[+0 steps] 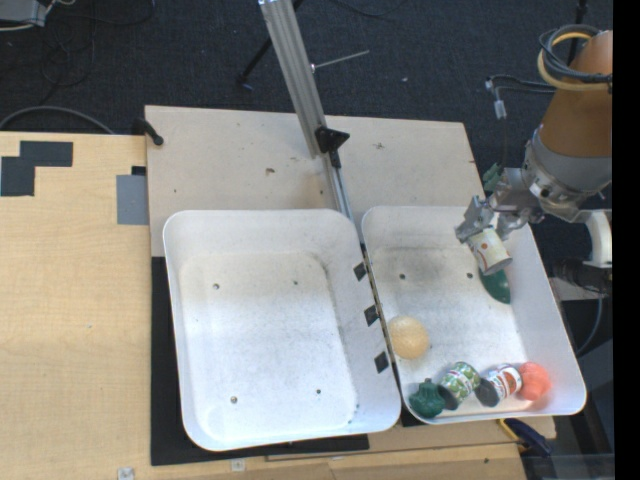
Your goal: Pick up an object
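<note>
Camera view: two white bins side by side on the tabletop (230, 158); left bin (172, 230), right bin (440, 268).
Cut off: arm (575, 118) enters from the right, its upper part beyond the frame edge.
Hard to make out: gripper (484, 230) is seen from above against its own grey body, so I cannot tell whether it is spread or pressed together.
Unclear piece: small pale cylinder (490, 251) with a brownish band sits at the gripper's lower end; whether it is held or merely beneath cannot be told.
Dark green object (497, 287): just below the pale cylinder, near the right bin's right wall; its top is hidden, its shape unclear.
Tan ball (408, 337): right bin, near the dividing wall, well apart from the gripper.
Front row, right bin: dark green lump (428, 398), green-and-white can (460, 379), dark bottle with red-and-white label (499, 383), orange ball (535, 381), all close together and far from the gripper.
</note>
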You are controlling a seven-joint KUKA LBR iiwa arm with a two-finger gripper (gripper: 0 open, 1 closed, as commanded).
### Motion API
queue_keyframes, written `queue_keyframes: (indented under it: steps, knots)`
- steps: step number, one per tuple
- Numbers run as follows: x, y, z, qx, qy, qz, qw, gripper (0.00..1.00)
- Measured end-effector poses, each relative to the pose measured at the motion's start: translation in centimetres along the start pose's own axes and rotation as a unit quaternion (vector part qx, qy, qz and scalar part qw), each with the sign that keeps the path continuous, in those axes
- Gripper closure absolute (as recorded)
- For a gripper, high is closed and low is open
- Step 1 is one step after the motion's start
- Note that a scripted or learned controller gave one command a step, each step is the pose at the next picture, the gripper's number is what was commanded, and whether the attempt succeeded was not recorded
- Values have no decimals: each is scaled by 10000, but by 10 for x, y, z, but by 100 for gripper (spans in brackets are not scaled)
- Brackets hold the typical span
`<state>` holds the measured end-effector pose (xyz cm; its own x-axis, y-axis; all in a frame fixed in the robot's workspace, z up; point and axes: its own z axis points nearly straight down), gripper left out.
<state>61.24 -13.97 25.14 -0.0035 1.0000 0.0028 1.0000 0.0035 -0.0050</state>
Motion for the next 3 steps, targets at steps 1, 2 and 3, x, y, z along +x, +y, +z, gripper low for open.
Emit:
queue_keyframes:
  steps: [1,2,3]
  knots:
    - [50,-7,15,1,-1,-4,10000,100]
    - [110,-7,21,-2,0,-4,10000,100]
    - [161,-15,11,-2,0,-7,10000,100]
